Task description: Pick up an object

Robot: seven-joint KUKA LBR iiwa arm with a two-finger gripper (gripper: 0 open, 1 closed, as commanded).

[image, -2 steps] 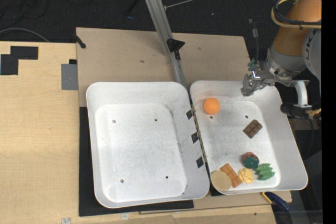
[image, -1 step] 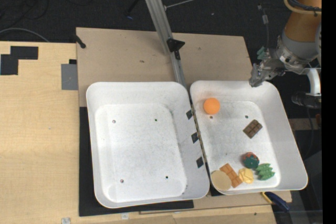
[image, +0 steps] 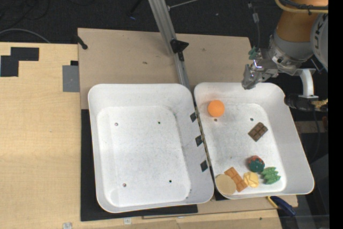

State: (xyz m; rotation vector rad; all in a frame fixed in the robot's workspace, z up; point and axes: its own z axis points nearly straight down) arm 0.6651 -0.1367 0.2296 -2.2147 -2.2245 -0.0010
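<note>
I see the tool [image: 251,82] hanging over the far rim of the right bin [image: 300,139], near that bin's far right corner. It holds nothing that I can make out, and I cannot tell from this angle how it is set.

The right bin carries every loose item. An orange ball [image: 216,108] lies toward the bin's far left, near the divide between the bins. A brown block [image: 258,131] lies tilted near the middle of the right side, apart from the ball. Along the near edge sits a cluster: a tan disc [image: 225,184] at the near left corner, an orange wedge [image: 236,178] touching it, a yellow piece [image: 251,179], a red-and-green round item [image: 255,163] just behind, and a green toy [image: 270,175] at the right end.

The left bin [image: 102,115] sits beside it on the counter [image: 37,131].
</note>
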